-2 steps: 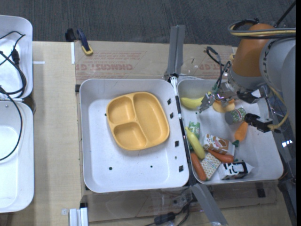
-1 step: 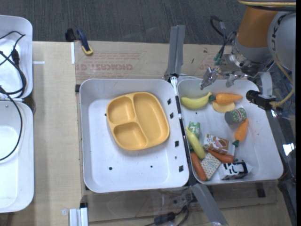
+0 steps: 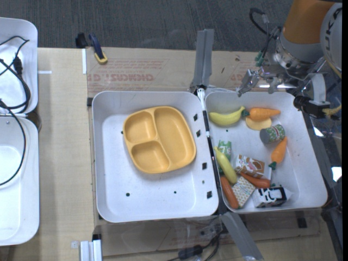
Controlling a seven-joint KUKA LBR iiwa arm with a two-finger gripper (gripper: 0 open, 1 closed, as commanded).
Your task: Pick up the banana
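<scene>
**A:** You're looking down on a pale wooden worktop [image 3: 60, 145] with a sheet of brown cardboard [image 3: 141, 69] across its far part and dark grey carpet [image 3: 136, 10] behind it. Where's your banana?

**B:** The banana [image 3: 227, 117] lies in the right bin [image 3: 310, 167], up by the far left corner, just beside an orange carrot [image 3: 264, 112]. Further toys crowd the bin's left and near parts.

**A:** And the left bin [image 3: 109, 173]?

**B:** It carries a yellow three-compartment plate [image 3: 159, 139], nothing in it.

**A:** Your arm?

**B:** The gripper [image 3: 260, 79] hangs over the right bin's far rim, to the right of the banana and apart from it. Whether the jaws are spread or closed, you can't tell from here. A blue-and-yellow clamp [image 3: 98, 50] sits at the cardboard's far left edge.
</scene>
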